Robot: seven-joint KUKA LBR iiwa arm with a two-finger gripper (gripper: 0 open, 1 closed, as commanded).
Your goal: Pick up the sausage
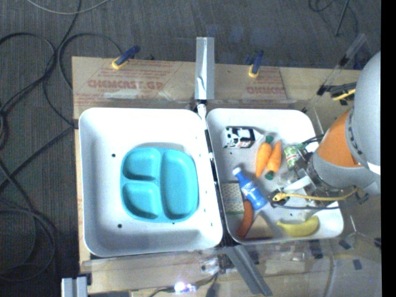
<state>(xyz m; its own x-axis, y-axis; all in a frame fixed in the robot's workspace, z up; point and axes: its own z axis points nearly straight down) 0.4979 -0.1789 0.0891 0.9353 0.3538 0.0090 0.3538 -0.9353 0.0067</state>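
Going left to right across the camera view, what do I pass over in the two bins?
Blue divided tray → sausage → blue bottle → carrots → green can, with the banana lower down.

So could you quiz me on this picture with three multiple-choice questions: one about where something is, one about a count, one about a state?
1. Where does the reddish-brown sausage lie?
A. in the right white bin
B. on the teal tray
C. on the floor

2. How many orange carrots lie in the right white bin?
A. none
B. two
C. five

3. What do the compartments of the teal divided tray in the left white bin hold?
A. nothing
B. a banana
C. a bottle

Answers: 1 A, it lies near that bin's front edge beside the blue plastic bottle; 2 B, a pair lies side by side; 3 A, bare teal shows in every section.
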